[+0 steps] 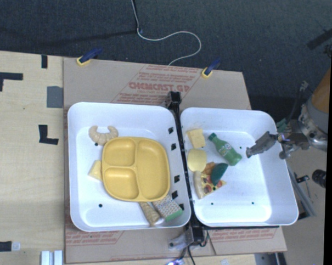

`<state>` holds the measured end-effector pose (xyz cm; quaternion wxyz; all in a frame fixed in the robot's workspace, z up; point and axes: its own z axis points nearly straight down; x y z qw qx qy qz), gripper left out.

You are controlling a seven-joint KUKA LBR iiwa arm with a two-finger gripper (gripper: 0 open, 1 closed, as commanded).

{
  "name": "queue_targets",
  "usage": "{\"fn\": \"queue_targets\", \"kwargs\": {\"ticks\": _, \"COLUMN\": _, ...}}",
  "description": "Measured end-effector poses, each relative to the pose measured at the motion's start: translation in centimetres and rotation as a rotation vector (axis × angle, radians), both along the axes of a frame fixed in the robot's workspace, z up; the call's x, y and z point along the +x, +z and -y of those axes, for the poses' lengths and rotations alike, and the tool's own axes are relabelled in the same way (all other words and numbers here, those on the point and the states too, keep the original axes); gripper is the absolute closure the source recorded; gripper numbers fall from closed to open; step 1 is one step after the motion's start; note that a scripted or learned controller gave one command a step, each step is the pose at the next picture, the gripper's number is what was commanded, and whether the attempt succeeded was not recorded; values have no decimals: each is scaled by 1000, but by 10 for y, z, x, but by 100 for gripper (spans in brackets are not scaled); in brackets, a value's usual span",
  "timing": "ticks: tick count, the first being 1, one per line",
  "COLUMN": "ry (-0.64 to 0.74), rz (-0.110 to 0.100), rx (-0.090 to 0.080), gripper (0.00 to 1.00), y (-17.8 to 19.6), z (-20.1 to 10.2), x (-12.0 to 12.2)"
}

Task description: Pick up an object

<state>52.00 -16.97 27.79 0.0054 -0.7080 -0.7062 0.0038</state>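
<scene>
My tool (260,145) hovers right of the green bottle (224,149), nothing held, finger spread unclear; next, drop onto it.

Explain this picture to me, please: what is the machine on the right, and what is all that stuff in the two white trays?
You are looking down at a slant from a camera fixed above a bench. The grey machine at the right edge is a robot arm; its tool hangs over the right bin with nothing visibly in it. That bin holds toy food: a green bottle, a yellow ball and a pizza slice. The left bin holds a yellow divided plate and a tan croissant-like piece. The job is simply picking one object up.
</scene>
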Motion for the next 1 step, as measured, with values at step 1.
{"fn": "queue_targets", "kwargs": {"ticks": 1, "ry": 3, "rz": 11, "rx": -2, "gripper": 0, "y": 6, "z": 0, "x": 2}}
